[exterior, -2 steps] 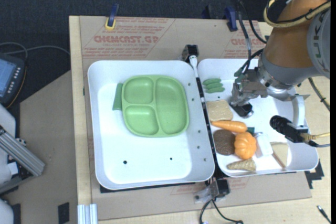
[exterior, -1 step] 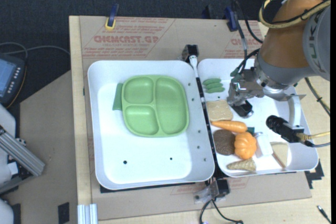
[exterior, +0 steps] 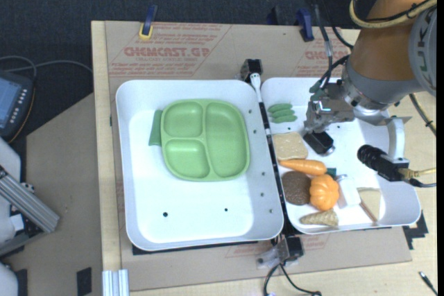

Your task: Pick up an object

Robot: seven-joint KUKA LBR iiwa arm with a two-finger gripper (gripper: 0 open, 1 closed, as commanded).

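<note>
The right bin (exterior: pixel 406 215) holds a cluster of toy food items. A slice of bread (exterior: pixel 289 145) lies near the bin's left wall, with a green pea pod (exterior: pixel 282 112) beyond it. An orange carrot (exterior: pixel 303 166) lies across the near edge of the bread. Below the carrot sits a dark brown round patty (exterior: pixel 296 188), touching a small orange pumpkin (exterior: pixel 324 192) to its right. A pale cone-shaped piece (exterior: pixel 319 219) lies at the near rim, and a cream wedge (exterior: pixel 371 203) rests further right.

The gripper (exterior: pixel 318 141) hangs over the right bin, just beside the bread and above the carrot. Whether its fingers are released or clenched cannot be told; no item is seen between them.

The left bin (exterior: pixel 194 218) holds a green three-compartment tray (exterior: pixel 205 138).

The counter (exterior: pixel 111 149) carries a board printed in red "CHEMCAST G P", partly hidden by the bins. A yellow clamp (exterior: pixel 146 29) and a blue clamp (exterior: pixel 305 24) grip its far edge.
</note>
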